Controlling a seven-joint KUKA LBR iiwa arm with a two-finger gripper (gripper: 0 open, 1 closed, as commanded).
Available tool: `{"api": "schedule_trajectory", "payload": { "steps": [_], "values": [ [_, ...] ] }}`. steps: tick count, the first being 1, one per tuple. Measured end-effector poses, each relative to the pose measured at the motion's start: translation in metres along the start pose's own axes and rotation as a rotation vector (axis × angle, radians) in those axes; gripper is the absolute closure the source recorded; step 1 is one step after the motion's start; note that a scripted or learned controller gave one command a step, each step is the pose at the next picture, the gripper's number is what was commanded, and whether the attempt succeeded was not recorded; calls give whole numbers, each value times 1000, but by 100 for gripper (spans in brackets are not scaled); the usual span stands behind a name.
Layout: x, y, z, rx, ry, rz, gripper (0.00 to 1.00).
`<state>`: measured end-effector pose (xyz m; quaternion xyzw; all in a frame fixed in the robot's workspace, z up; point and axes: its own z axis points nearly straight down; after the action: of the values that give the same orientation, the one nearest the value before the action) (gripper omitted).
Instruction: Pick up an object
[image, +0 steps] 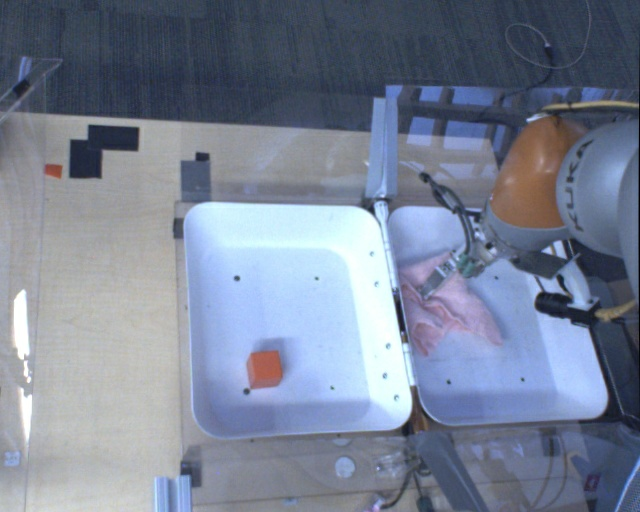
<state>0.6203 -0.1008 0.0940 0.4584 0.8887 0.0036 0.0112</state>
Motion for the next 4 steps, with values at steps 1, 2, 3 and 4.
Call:
{"api": "schedule_trajectory", "payload": {
  "steps": [1, 2, 3, 4],
  "values": [
    [31, -22, -40, 7, 9, -31, 0],
    [-22, 42, 2, 19, 19, 134, 0],
    [-24, 47, -13, 0, 2, 128, 100],
    [-17, 48, -11, 10, 20, 123, 0]
  ]
}}
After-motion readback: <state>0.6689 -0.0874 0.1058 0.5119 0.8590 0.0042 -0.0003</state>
